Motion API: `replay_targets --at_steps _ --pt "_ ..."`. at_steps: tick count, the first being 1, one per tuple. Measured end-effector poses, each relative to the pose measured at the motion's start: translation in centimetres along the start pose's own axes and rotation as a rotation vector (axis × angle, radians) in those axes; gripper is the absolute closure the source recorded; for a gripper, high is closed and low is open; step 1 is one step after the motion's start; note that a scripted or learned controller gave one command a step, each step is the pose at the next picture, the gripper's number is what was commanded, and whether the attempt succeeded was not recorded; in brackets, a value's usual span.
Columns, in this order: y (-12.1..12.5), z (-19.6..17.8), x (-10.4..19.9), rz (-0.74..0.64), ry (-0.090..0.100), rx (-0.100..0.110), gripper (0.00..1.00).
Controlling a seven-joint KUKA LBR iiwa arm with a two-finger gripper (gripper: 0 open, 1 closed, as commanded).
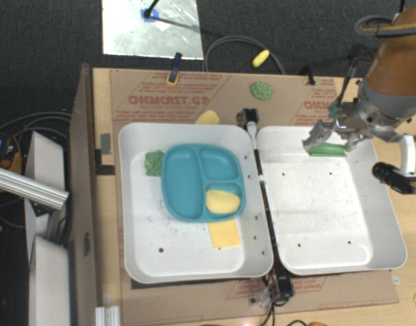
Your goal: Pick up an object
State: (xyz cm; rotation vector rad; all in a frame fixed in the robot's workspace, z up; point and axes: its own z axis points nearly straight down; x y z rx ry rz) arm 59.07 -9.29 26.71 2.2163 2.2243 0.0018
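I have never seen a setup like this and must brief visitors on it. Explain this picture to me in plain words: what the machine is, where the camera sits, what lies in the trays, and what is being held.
The camera is fixed above a bench and looks down at a slant. The grey and orange shape at the right is a robot arm; at its tip is a two-finger gripper, its hand. A program steers it, and its job is to pick up an object.

On the bench sit two shallow white bins. The left bin holds a blue divided plate with a yellow lump in one compartment, a flat yellow square just below the plate, and a green leafy piece at the plate's left edge. In the right bin, near its far edge, a green stick-shaped item lies right under the gripper. Whether the gripper actually holds it cannot be told from here.
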Motion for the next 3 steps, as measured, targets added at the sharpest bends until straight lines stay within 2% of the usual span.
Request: replay_targets --at_steps 1,2,3 --pt "6.5 2.1 -4.4 0.004 -0.002 -0.005 0.00" --pt "6.4 18.2 -0.5 -0.004 0.004 0.014 0.00" --pt "6.9 16.0 -0.8 -0.003 0.001 -0.003 1.00"
